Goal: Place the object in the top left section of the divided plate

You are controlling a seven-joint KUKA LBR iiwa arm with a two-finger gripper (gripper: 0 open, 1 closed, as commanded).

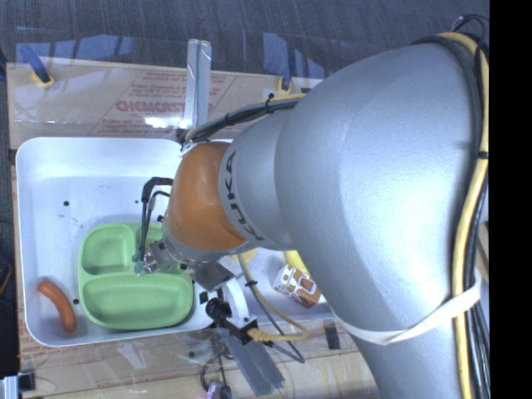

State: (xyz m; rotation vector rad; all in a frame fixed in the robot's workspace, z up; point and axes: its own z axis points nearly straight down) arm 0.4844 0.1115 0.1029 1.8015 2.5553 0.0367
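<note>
A green divided plate [137,302] lies in the lower part of the left white bin [58,181]. Its top left section [108,248] is bare, and so is the big front section. The arm covers the plate's top right part. An orange-brown sausage [56,306] lies on the bin floor just left of the plate's lower corner. My gripper [145,263] hangs over the plate's middle ridge, at the right edge of the top left section, under the orange wrist band [199,202]. Nothing is visibly held in it.
The big grey arm [366,198] covers most of the right bin. There, a small white and orange patterned packet [298,283] and a yellow item [297,262] peek out below the arm. Cables and a grey bracket [249,356] sit at the bench's front edge.
</note>
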